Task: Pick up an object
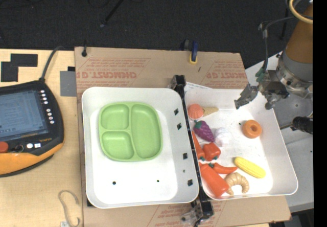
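The right bin (278,134) holds several toy foods. There is an orange donut (252,129), purple grapes (204,130), an ice cream cone (200,112), a red pepper (211,152), a yellow corn cob (250,167), a croissant (238,182) and a carrot (215,181). My gripper (256,99) hangs above the bin's far right corner, up and slightly right of the donut. It is open, with nothing between its fingers.
The left bin (97,180) holds a green divided plate (130,131). A teach pendant (25,123) lies on the bench at the far left. A black divider (186,139) runs between the bins. A blue clamp (193,57) sits at the cardboard's back edge.
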Controlling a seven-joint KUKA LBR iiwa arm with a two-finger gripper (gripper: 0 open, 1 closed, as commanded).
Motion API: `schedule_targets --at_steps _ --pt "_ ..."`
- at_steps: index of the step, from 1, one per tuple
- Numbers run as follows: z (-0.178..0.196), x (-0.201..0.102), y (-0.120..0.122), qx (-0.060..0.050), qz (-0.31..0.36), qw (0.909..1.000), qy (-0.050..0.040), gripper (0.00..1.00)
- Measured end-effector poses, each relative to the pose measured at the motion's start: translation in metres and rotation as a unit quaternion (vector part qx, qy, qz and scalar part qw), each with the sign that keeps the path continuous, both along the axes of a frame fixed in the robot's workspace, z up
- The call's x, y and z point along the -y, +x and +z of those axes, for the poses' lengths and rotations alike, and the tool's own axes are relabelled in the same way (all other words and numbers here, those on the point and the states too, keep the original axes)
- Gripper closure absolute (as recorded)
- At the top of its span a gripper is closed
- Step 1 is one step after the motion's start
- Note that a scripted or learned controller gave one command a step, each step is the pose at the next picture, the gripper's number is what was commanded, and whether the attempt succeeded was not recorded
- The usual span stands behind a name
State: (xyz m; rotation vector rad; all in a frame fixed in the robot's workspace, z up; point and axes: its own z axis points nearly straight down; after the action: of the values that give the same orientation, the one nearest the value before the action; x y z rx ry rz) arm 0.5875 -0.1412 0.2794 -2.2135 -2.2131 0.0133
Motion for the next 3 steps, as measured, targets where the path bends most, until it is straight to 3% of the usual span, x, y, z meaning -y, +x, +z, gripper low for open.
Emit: schedule_targets --at_steps 1,3 --pt "0.007 0.000 0.002 0.007 0.001 1.0000 -0.0010 0.00" --pt "-0.099 0.003 -0.006 0.004 0.001 1.0000 -0.0004 0.00"
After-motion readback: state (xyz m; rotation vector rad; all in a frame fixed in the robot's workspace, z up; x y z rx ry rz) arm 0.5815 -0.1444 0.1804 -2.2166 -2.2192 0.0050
